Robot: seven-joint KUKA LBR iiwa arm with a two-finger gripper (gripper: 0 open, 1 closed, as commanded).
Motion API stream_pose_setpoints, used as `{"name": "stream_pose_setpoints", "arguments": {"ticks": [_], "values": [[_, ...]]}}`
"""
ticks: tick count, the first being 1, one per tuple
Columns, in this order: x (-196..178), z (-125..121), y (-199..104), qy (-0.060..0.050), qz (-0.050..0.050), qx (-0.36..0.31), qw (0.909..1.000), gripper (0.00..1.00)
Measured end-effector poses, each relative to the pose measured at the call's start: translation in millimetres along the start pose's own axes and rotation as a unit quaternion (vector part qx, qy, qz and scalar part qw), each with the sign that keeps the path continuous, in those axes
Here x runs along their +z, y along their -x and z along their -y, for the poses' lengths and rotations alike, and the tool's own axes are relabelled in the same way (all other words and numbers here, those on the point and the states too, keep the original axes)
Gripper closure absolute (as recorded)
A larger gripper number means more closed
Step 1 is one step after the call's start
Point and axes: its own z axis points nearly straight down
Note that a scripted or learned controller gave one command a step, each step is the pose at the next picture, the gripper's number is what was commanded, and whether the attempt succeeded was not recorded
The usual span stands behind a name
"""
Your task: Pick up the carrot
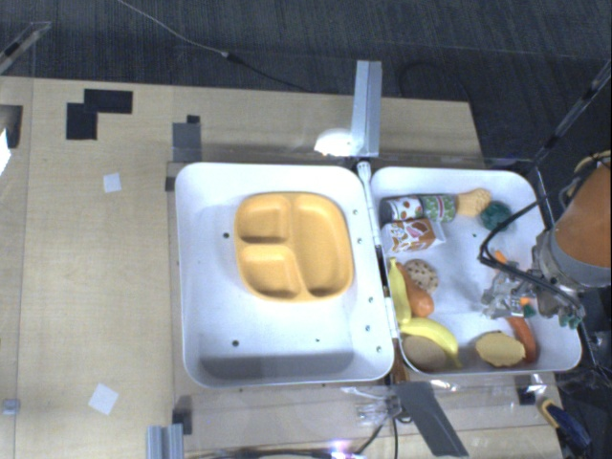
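Observation:
The carrot (526,338) is a short orange-red stick lying in the right bin (459,174), near its front right corner. Its far end runs under the gripper (516,300), which hangs low right over it, at the end of the grey arm with the orange band (585,220) coming in from the right. A bit of orange shows amid the gripper's metal parts, but I cannot tell whether that is the carrot being held.
In the right bin lie a potato (501,350) just left of the carrot, a banana (421,327), a cookie (421,274), a can (421,207), a snack packet (413,234) and a green item (494,216). The left bin (206,285) holds a yellow divided plate (292,245).

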Motion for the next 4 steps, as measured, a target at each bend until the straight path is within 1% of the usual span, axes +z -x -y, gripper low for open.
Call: {"name": "stream_pose_setpoints", "arguments": {"ticks": [1,2,3,4], "values": [[-29,-39,53,0.003,-0.007,-0.018,0.9998,1.00],[12,-18,3,0.002,-0.004,-0.051,0.9987,1.00],[-51,-91,9,0.003,-0.007,0.018,0.9998,1.00],[12,-33,1,0.003,-0.005,-0.080,0.9968,1.00]]}}
